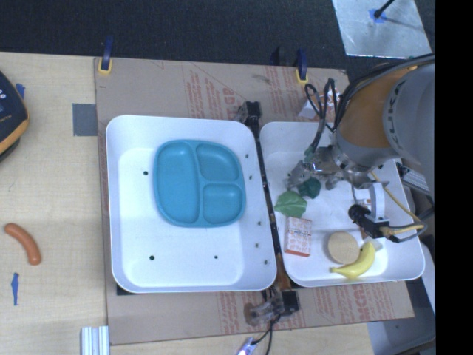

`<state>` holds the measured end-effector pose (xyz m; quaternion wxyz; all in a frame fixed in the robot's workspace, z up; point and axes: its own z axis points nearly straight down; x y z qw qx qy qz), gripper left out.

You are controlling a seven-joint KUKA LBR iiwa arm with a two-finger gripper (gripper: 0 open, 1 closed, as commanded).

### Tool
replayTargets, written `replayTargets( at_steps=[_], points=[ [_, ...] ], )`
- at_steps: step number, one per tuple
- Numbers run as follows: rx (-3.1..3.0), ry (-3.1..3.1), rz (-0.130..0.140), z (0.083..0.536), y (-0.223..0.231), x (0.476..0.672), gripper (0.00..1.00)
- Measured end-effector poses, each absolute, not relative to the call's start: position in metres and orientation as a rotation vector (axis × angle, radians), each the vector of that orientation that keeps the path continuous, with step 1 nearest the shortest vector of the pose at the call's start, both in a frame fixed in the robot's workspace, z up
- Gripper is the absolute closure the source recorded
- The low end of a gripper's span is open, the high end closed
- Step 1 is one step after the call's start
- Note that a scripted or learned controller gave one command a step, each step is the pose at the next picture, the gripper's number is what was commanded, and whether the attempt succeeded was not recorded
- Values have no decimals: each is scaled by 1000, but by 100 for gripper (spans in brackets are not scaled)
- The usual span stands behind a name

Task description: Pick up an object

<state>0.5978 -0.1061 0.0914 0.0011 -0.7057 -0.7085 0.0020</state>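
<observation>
The right bin (281, 135) holds a green leafy toy (290, 203), a small orange-and-white packet (298, 237), a round tan biscuit (342, 247) and a yellow banana (357, 262). My gripper (310, 174) reaches in from the right and sits low in that bin, just above and right of the green toy. A dark green piece (310, 187) lies right at the gripper's tip; whether it is held is unclear. The arm's grey body and orange band (369, 117) cover the bin's upper right part.
The left bin (126, 198) carries a blue divided plate (199, 182). A toy sausage (24, 242) lies on the bench at far left. A dark device (11, 117) sits at the left edge. Cables (392, 228) trail across the right bin's right side.
</observation>
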Motion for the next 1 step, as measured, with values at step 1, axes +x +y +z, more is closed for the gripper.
replayTargets(
  at_steps=[1],
  points=[
    [-2213, -2226, 9, 102, -107, 598, 100]
  ],
)
